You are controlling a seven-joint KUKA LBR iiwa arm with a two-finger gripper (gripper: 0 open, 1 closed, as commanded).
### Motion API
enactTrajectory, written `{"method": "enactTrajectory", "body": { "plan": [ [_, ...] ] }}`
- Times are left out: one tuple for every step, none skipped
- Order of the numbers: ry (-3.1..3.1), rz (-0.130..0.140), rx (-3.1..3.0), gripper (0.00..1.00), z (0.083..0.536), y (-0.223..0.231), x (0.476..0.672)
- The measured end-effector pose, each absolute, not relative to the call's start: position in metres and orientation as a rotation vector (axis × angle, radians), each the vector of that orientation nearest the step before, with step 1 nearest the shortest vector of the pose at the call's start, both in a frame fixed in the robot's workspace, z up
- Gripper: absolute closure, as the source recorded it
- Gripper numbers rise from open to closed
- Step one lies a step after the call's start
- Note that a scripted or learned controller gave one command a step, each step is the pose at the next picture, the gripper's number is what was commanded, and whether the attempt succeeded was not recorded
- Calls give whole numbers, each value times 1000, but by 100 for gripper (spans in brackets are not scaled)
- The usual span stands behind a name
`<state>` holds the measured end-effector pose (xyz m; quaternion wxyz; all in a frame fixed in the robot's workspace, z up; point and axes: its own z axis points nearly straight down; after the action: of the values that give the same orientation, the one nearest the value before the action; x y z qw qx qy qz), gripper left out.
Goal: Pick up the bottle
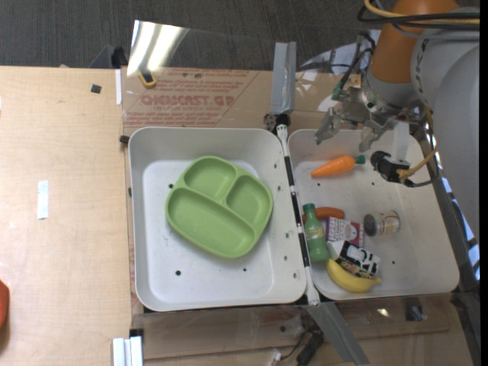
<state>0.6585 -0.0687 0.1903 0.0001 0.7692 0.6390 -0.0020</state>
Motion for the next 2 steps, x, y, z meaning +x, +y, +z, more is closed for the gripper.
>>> {"method": "enactTrajectory", "body": {
  "plan": [
    [2021,-5,2405,0,91,-102,646],
    [2046,-6,2386,0,91,-99,632]
  ]
}}
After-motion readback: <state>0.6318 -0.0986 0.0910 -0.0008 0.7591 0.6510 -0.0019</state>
